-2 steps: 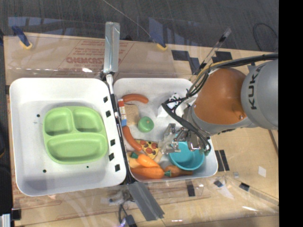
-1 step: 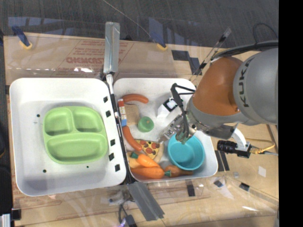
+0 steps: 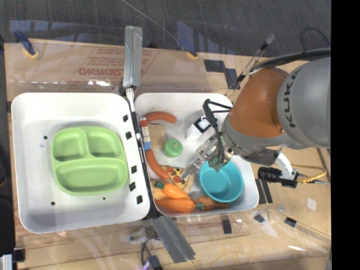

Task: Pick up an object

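The brown surface (image 3: 67,66) holds two white bins side by side, and the left bin (image 3: 28,151) has a green tray (image 3: 89,160) with three parts in it. In the right bin (image 3: 185,103), the gripper (image 3: 215,157) hangs right over the rim of a smooth round blue bowl (image 3: 222,185); I cannot tell if it is grasping anything. Beside the bowl lie orange carrots (image 3: 175,198), a green ball (image 3: 173,147) and a long red sausage (image 3: 160,117).

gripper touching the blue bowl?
Cannot tell. In the camera view the gripper overlaps the blue bowl's near rim, but the slanted look-down hides any height gap.
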`<action>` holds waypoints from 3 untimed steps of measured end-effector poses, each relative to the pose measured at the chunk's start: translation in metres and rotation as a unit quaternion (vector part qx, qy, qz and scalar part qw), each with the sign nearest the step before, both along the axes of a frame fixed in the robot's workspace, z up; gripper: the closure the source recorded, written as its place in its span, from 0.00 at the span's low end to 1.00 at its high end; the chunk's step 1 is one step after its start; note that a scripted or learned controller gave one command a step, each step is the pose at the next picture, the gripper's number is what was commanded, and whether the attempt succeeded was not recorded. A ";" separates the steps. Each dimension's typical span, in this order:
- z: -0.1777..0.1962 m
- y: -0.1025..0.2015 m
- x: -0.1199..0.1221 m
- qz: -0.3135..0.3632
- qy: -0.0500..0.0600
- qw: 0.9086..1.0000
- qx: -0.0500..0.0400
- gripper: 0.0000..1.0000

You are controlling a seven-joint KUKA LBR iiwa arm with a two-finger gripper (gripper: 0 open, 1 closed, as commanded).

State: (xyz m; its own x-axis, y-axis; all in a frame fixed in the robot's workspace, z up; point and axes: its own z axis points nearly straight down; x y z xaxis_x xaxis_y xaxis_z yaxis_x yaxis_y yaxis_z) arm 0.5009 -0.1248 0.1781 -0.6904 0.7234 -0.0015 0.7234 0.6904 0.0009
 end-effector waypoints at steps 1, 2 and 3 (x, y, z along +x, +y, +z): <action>0.054 0.018 -0.016 0.148 -0.002 0.989 -0.001 0.00; -0.028 0.008 -0.010 0.060 0.004 0.998 0.001 0.00; -0.087 0.027 0.034 -0.050 0.001 0.999 0.000 0.00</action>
State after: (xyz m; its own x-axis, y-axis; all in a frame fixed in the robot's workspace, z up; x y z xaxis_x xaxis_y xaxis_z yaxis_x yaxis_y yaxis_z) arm 0.5352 -0.0980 0.0910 -0.6149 0.7886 0.0008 0.7886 0.6149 -0.0004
